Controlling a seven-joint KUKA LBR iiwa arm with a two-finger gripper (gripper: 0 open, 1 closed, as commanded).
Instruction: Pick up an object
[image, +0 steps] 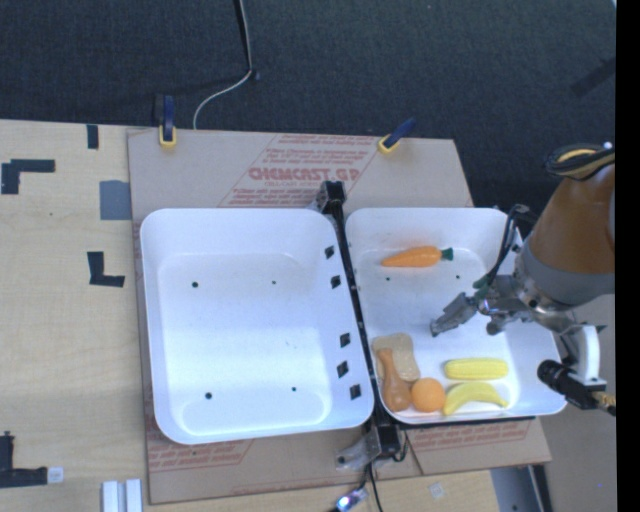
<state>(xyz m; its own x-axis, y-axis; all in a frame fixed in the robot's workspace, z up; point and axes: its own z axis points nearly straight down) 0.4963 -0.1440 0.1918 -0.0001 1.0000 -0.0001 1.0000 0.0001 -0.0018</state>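
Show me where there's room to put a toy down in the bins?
The left bin has bare floor from wall to wall. In the right bin, a free patch lies between the carrot and the bread. Its near edge is crowded: bread, orange, corn, banana, with the gripper just above.

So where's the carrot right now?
The carrot lies near the far wall of the right-hand bin, apart from the other food, with the tool nearer the camera.
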